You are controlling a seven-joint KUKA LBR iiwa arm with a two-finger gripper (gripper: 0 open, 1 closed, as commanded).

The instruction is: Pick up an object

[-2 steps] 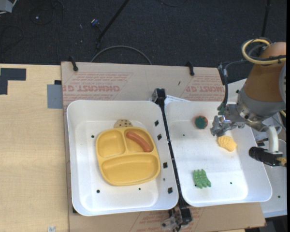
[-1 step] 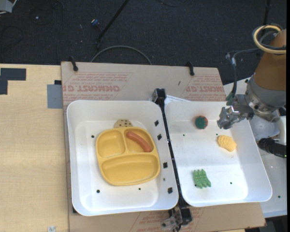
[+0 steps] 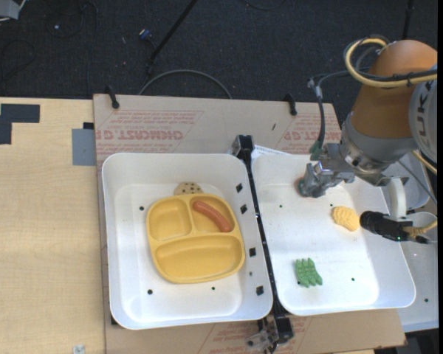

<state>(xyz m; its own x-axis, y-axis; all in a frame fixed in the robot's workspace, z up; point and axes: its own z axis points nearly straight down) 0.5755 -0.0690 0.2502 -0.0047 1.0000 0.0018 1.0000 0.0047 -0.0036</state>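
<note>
Yellow toy (image 3: 345,217) lies on the floor of the right bin (image 3: 340,260), near the pincer (image 3: 314,179) but apart from it, toward the front and right in the view. The pincer sits over the back left part of that bin, pointing down from the grey and orange arm (image 3: 387,116); whether it is apart or together cannot be told from this angle. Further toward the front of the same bin lies a green toy (image 3: 307,272), well apart from the yellow one. In the left bin (image 3: 125,234) a yellow divided plate (image 3: 196,260) rests flat, with a sausage (image 3: 213,214) lying aslant in its back right compartment. A speckled cookie (image 3: 188,188) peeks out at the plate's back edge, touching it. Both bins stand on cardboard (image 3: 155,127) on the pale wooden tabletop (image 3: 37,227).
</note>
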